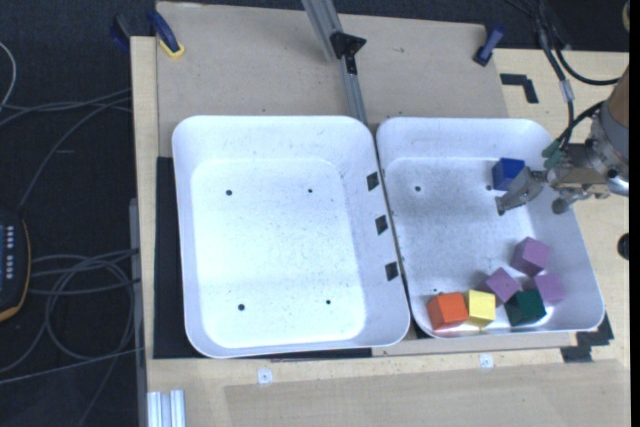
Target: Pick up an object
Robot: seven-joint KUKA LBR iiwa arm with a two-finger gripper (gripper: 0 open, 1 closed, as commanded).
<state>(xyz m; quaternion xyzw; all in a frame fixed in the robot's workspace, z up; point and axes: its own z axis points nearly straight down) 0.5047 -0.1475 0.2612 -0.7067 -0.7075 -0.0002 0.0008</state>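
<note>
Blocks nearest the lens: orange block (pixel 448 309), yellow block (pixel 482 305), green block (pixel 524 308) and three purple blocks (pixel 531 255) bunched in the near corner of the right bin (pixel 440 155), all resting on its floor.
Blue block: the one I'm after, I reckon — blue block (pixel 507 172) sits by the far right side of the right bin, well apart from the bunch.
My gripper (pixel 540 187): low over the right bin, just beside the blue block on its near side.
My jaws: apart, one finger (pixel 514 195) reaching toward the middle of the bin, nothing between them.
Contact: I can't tell whether that finger touches the blue block.
Left bin (pixel 190 215): beside the right bin, none of the blocks in it.
Done: I'm down among the blocks, close to a target.
Left: the whole grab — straddle a block, close on it, lift it off the floor of the right bin.
Progress: early, I'd judge; nothing is picked up yet.
</note>
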